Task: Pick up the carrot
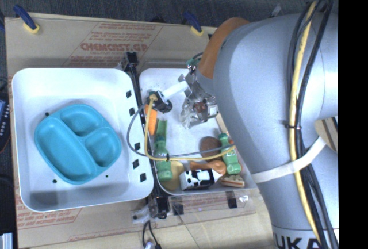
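Carrot (pixel 152 119) sits in right bin (pixel 170 76), tight against left wall, lying lengthwise beside green toy (pixel 160 134). We judge it light, rigid plastic, smooth, likely slippery; best grasp across mid-body, though wall leaves little finger room (awkward). Gripper (pixel 195 111) hovers over bin centre, near carrot but apart; we cannot tell its opening. Readable text: "CHEMCAST GP" on cardboard sheet (pixel 115 41); partial "UKA" on arm (pixel 276 127) base.
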Robot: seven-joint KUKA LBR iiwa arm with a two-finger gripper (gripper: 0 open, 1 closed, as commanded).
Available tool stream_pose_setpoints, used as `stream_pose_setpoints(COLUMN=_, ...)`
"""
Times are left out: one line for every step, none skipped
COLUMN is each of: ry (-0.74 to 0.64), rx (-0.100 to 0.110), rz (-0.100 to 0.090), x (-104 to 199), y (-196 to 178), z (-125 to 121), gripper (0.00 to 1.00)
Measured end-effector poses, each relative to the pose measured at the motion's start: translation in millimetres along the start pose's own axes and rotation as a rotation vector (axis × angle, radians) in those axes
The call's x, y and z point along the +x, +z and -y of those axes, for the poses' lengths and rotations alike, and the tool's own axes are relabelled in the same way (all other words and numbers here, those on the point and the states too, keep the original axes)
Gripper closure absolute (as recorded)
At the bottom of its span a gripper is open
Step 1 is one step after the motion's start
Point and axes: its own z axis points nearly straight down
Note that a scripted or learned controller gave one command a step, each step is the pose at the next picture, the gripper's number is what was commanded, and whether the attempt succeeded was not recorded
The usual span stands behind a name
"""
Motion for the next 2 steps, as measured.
stream_pose_setpoints(ry=-0.027, rx=-0.014, rz=-0.015, x=-33, y=-222, z=57, gripper=1.0)
stream_pose_setpoints(ry=-0.001, rx=-0.01, rz=0.006, x=-32, y=-90, z=124, gripper=1.0)
